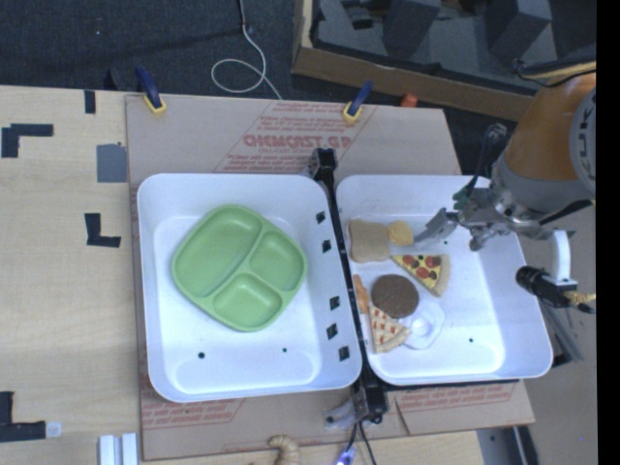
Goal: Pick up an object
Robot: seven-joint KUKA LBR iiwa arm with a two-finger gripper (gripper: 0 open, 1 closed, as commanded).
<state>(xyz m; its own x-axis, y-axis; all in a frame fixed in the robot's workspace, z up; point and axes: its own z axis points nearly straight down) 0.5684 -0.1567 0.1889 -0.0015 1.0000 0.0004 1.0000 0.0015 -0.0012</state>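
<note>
The gripper (463, 223), fingers spread and holding nothing, hangs over the upper right of the right-hand bin (504, 352), with the nearest toy food, a pizza slice (426, 269), lying just below and to its left, point aimed lower right

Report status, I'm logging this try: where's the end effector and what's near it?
End effector over right bin, nothing seen held. Pizza slice just below it. Bread and brown patty crowd close.
</note>
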